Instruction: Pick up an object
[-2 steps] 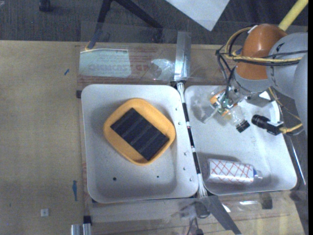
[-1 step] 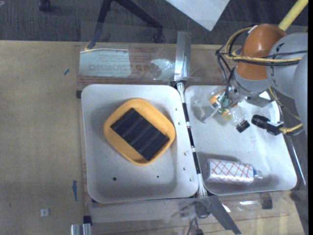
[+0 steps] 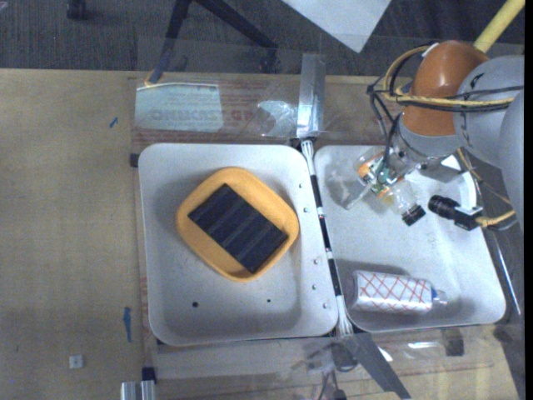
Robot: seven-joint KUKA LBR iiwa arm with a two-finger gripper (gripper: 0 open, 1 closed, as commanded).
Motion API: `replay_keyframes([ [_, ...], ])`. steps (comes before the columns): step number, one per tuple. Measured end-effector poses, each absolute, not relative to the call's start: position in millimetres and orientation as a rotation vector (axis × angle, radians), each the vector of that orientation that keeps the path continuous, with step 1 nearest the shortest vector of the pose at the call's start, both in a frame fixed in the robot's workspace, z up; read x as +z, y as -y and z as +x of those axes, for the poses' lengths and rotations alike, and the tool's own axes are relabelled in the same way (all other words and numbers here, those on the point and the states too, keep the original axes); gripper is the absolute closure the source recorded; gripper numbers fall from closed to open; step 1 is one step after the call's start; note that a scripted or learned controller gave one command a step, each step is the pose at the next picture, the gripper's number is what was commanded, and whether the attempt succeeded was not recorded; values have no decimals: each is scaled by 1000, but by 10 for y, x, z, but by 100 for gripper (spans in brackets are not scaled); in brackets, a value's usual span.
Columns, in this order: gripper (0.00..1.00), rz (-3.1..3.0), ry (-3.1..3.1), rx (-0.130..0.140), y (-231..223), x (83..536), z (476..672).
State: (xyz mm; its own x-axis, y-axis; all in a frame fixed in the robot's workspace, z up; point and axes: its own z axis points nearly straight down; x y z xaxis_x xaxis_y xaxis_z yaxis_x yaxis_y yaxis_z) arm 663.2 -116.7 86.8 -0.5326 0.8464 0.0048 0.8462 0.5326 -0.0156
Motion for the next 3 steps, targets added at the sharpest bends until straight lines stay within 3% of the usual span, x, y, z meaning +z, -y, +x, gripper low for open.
replay_keyframes([
  [3, 0, -1513, 2740, 18, 1167, 867, 6632],
])
